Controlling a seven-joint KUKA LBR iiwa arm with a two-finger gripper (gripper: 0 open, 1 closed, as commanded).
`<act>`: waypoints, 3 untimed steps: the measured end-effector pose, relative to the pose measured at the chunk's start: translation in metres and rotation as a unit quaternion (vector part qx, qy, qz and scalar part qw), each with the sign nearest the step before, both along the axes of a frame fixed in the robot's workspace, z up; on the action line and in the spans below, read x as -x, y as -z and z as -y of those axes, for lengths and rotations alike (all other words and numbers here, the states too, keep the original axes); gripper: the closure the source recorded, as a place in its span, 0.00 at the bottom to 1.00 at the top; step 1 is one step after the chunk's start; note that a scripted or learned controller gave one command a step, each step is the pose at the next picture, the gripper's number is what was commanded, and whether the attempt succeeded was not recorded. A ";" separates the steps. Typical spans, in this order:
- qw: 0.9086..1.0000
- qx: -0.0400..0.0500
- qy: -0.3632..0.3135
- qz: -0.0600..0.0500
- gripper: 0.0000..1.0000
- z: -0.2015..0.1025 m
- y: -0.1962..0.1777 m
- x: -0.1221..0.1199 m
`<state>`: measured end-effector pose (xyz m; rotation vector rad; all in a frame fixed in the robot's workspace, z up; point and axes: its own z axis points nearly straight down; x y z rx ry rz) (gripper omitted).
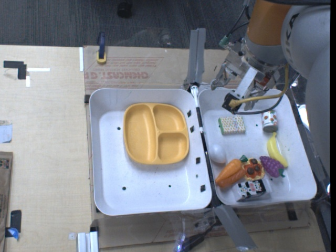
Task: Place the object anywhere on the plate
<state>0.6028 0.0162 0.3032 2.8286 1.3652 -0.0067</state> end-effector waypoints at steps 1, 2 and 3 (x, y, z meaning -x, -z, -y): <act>1.000 0.002 -0.002 -0.003 1.00 0.000 -0.007 0.000; 1.000 0.000 0.023 -0.001 1.00 -0.037 0.082 -0.003; 0.999 0.000 0.049 -0.001 1.00 -0.101 0.137 -0.015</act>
